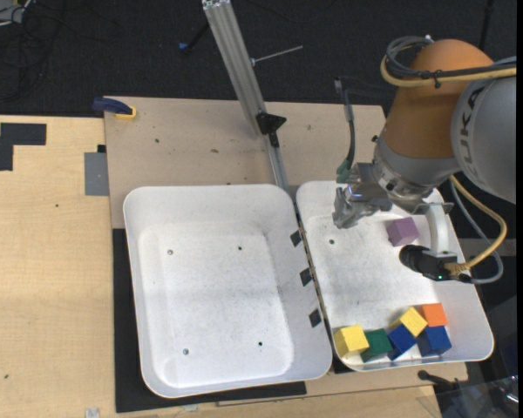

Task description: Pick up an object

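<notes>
Single fixed camera, mounted above the worktop (44,233) and looking down at a slant from moderate distance. Both white bins lie in frame, left bin (144,212) and right bin (475,342); the arm (436,103) enters from the right.

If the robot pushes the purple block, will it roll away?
Probably not. The purple block looks boxy with flat faces, so it should slide rather than roll. It looks small and stiff, likely light. It sits alone on the right bin floor, so a nudge from the gripper could easily scoot it sideways.
</notes>
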